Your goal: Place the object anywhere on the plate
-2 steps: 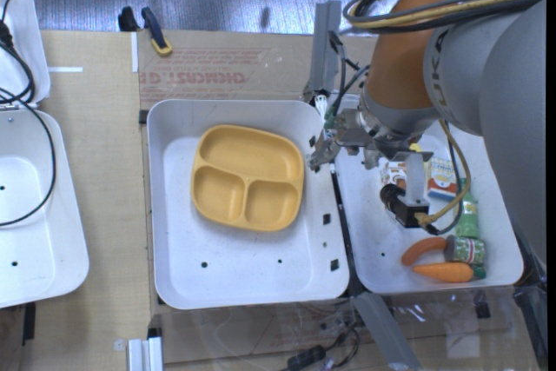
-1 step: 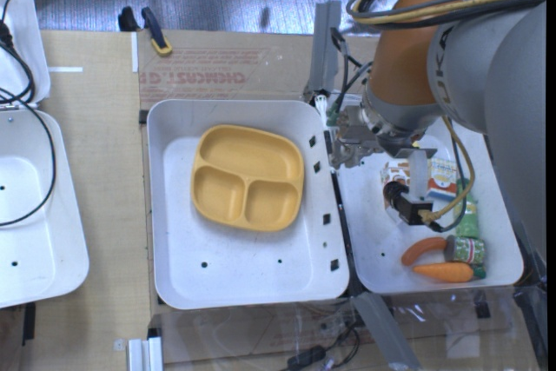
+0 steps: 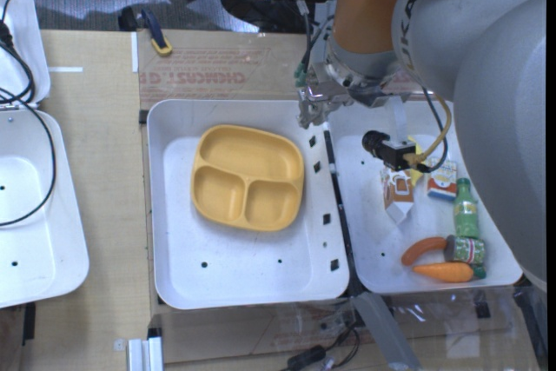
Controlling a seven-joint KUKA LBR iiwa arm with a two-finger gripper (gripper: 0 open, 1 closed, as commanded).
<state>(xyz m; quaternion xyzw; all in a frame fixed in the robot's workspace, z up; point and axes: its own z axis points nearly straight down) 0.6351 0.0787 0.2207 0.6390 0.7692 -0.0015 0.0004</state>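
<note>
On the yellow plate (image 3: 248,178) nothing lies yet: its three compartments, one long one at the back and two smaller ones at the front, are all bare, so by my reading the task is at its start, with both the pick and the placing still to do. That plate sits flat in the bin (image 3: 234,265) on the view's left, toward the back of it, with open white floor in front. Everything that could be the object lies in the other bin (image 3: 369,248), on the view's right, and I cannot say which one is meant. A small brown and white carton (image 3: 399,189) lies near the middle, with a red, white and yellow box (image 3: 442,181) just beside it. A green bottle (image 3: 466,211) lies along the far side. At the front corner an orange-red sausage shape (image 3: 421,249), a carrot (image 3: 443,272) and a dark can (image 3: 467,249) with a red and green label are bunched close together. The gripper (image 3: 310,119) hangs at the back edge, over the wall where the two bins meet, well apart from the cluster of food items and just beside the plate's far corner. Whether it is spread or pressed together I cannot tell at this size, and I see nothing carried under it. What is left, then, is to reach into the right-side bin, take one item, and bring it across to the plate.
</note>
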